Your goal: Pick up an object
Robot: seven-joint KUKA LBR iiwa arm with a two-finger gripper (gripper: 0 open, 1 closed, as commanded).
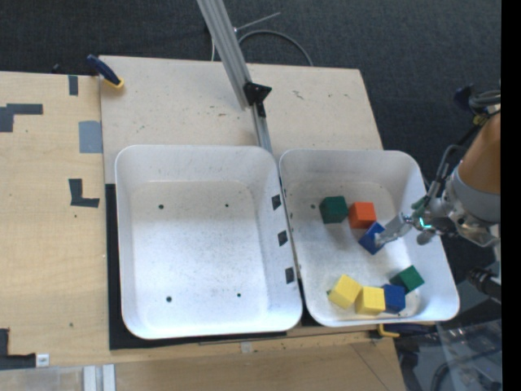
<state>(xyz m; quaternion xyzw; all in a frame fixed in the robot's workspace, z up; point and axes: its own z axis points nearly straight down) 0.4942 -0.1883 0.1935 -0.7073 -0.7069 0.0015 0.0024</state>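
Nearest the bottom edge of the camera view, we see the front corner of the right bin (423, 173), where 2 yellow cubes (345, 291) and (373, 300) sit beside a blue cube (394, 297), with a green cube (408, 278) tilted just behind them. They crowd toward the bin's sloping wall, which we judge makes them awkward to reach cleanly. Further back, the hand (389, 231) reaches in from the right over the bin's rim, its slim metal tips right at a second blue cube (371, 238); whether those tips are spread or closed on the cube we cannot tell, as they are too small and blurred. We judge this blue cube to be the task's thing, since the hand is aimed at it and it stands a little apart from the others. Just behind it lie an orange cube (363, 213) and another green cube (333, 209), near each other. The left bin (195, 243) holds nothing we can make out but dark specks and small holes. Both bins rest on a pale wooden table (163, 104) marked with grey tape pieces; beyond them a metal rail (228, 39) slants across, a blue and yellow clamp (105, 71) lies at the far left corner, and dark carpet (366, 15) surrounds everything.
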